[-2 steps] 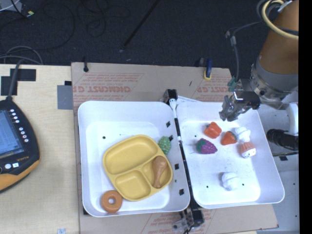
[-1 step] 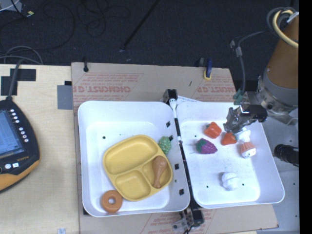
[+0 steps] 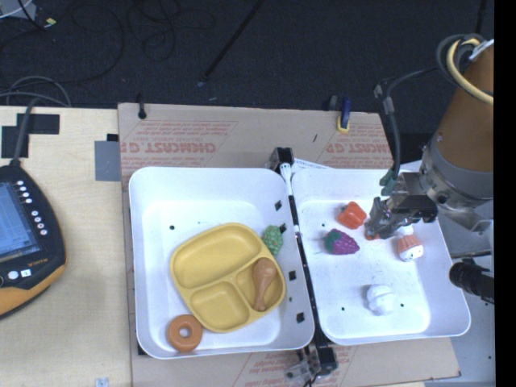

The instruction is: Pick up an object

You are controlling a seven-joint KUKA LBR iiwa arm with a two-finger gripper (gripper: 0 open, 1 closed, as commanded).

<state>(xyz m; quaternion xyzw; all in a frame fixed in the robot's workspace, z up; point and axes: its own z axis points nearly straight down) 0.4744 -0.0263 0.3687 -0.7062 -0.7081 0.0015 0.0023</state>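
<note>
My gripper (image 3: 373, 230) hangs low over the right bin (image 3: 435, 329), between an orange-red toy pepper (image 3: 351, 214) to its left and a small white-and-orange toy (image 3: 409, 248) to its right. A purple bunch of toy grapes (image 3: 342, 243) lies just left of and below the fingertips. A white rounded toy (image 3: 380, 298) sits nearer the front of that bin. Nothing shows between the fingers.
The left bin (image 3: 153, 216) holds a yellow divided plate (image 3: 201, 256) with a brown drumstick (image 3: 264, 280) on it, a green toy (image 3: 273, 239) at the plate's right rim and a donut (image 3: 185, 333) at the front. A teach pendant (image 3: 20, 232) lies far left.
</note>
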